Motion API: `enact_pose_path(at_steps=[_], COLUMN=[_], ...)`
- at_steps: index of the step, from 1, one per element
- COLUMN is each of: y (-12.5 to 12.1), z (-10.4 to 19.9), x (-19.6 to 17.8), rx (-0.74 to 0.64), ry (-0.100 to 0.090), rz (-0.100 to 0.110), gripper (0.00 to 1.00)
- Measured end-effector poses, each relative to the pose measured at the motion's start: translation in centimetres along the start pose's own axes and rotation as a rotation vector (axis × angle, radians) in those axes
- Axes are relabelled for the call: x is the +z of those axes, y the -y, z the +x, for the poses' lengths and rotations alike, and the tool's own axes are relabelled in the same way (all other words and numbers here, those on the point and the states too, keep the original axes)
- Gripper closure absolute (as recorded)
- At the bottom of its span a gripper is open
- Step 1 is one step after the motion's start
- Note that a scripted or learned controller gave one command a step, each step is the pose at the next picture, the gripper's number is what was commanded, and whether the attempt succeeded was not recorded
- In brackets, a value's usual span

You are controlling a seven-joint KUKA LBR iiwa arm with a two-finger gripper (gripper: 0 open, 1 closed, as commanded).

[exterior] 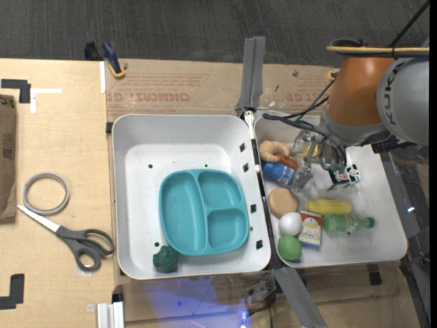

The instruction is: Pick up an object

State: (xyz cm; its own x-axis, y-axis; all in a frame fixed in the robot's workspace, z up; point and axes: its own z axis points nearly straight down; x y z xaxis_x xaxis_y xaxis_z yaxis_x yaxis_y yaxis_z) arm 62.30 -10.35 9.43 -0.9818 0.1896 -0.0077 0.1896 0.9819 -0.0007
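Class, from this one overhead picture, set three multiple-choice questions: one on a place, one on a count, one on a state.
1. Where is the teal divided plate?
A. left bin
B. right bin
C. bench

2. How many compartments has it?
A. two
B. three
C. four

3. The green bottle is
A. upright
B. lying on its side
C. held by the hand

Key: 1 A, it lies on the left bin's floor. 2 B, one long and two smaller. 3 B, it lies flat in the right bin, apart from the hand.
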Motion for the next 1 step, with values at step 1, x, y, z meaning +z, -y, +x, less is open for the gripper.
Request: enact_pose_path(at_steps=[1], y=[-1.15], z=[-0.33], x=[0.12], rx=[0.187], ry=[-0.003], rz=[0.000], gripper=[0.00])
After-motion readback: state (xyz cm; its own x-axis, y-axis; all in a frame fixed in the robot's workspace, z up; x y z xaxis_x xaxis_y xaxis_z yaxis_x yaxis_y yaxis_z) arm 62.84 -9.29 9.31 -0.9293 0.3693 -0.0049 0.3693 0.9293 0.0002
